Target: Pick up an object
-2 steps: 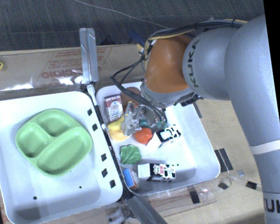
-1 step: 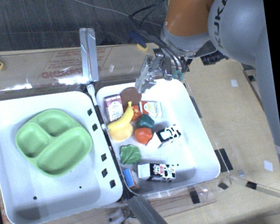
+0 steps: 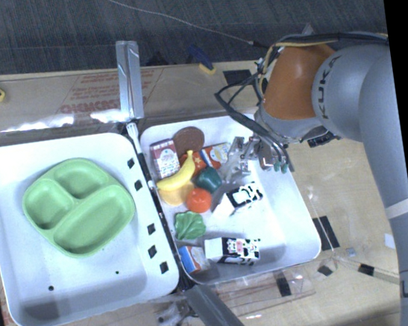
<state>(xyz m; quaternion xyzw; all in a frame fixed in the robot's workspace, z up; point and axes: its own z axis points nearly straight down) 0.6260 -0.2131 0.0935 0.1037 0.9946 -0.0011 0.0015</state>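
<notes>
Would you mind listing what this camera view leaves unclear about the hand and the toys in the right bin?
- Hand: too small and cluttered to tell whether it is open or shut, or grips anything.
- Green toy: partly hidden by the hand; identity unclear.
- Carton at the right bin's front corner: label too small to read.

Glossy white plastic bins (image 3: pixel 291 218), a matt green plastic plate (image 3: pixel 79 205), and a smooth yellow plastic banana (image 3: pixel 175 181).
</notes>
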